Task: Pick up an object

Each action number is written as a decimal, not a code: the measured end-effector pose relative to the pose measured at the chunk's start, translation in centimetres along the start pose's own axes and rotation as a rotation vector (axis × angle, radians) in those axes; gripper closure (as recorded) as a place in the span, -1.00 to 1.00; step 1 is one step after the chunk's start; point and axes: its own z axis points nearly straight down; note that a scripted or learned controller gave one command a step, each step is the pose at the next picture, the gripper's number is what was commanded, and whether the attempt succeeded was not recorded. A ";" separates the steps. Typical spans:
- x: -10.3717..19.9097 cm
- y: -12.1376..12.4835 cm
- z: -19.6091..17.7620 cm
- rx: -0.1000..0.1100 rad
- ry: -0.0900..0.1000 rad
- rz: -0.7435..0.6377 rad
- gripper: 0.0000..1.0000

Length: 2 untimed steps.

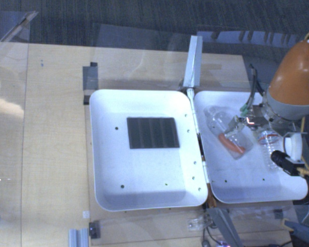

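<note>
The arm is reaching in from the right and hanging over the right bin (298,192), its orange band bulking large above the wrist. The gripper (250,120) is sitting low among the clutter near the bin's middle, and from here I cannot tell how the jaws are standing; glare and clear plastic are hiding the tips.

The likeliest target is the orange carrot-like piece (232,143), lying on the bin floor just below and to the left of the gripper, close beside it but not between the jaws as far as I can see. Its long axis is running at a slant, from upper left down to lower right. A crumpled clear plastic piece (220,120) is lying over and around its upper end (hard to say where one stops and the other starts), and a clear bottle (268,143) is resting just to the right.

So I judge nothing is being held yet. The coming move seems to be turning on a small shift down-left, with the jaws closing across the orange piece's narrow width, not along its length.

The left bin (105,138) is carrying a dark ribbed rectangular pad (153,133), well apart from the gripper.
</note>
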 end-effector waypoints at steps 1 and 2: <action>5.7 -2.3 0.4 0.001 0.001 0.198 -1.00; 2.0 1.4 6.1 -0.033 -0.001 0.225 -1.00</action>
